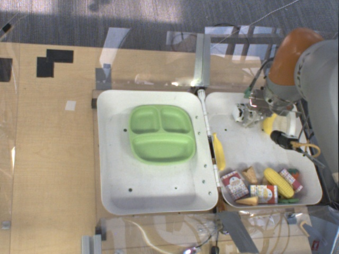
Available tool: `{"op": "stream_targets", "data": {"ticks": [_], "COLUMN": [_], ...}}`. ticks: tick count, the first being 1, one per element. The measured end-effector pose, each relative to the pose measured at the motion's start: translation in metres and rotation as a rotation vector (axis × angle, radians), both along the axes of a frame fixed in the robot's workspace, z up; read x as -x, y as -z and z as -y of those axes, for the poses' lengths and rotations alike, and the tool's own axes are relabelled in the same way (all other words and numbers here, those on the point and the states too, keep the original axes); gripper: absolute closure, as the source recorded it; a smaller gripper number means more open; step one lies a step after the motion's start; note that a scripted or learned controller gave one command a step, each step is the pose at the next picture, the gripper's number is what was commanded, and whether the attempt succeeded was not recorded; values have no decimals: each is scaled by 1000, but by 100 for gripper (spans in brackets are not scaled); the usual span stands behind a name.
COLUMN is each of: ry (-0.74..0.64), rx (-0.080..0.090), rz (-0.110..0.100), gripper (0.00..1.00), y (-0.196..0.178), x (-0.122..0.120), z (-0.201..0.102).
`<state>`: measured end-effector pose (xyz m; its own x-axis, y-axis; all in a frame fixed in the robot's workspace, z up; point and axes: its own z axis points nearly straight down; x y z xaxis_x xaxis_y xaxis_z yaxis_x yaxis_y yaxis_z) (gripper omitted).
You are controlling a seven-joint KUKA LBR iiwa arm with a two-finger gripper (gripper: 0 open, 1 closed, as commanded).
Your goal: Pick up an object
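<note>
the left white bin (111,157) sits in the middle of the frame and holds a green divided plate (161,133), lying flat in its upper half. the right white bin (233,142) holds a banana (217,151) along its left wall, and a cluster at its lower edge: a corn cob (279,182), a red-labelled can (264,193), a small red packet (234,184) and another red packet (292,178) at the lower right.

the gripper (249,111) hangs over the upper part of the right bin, at the upper right of the frame; whether it is spread or closed cannot be told. a yellow object (269,123) lies just beside it, to its right. the cluster lies well below it.

the bins rest on a pale wooden bench (47,157) with black marks (53,61) at the upper left. grey floor (132,4) runs along the top.
</note>
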<state>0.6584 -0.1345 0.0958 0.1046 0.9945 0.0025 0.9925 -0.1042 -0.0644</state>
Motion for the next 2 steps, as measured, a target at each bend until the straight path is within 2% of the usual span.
{"op": "stream_targets", "data": {"ticks": [1,2], "ry": [-209,-210], "rx": [-40,-44], "rz": [4,4], "gripper": [100,100], "y": [10,10], "x": [-3,-3], "z": [49,56]}}
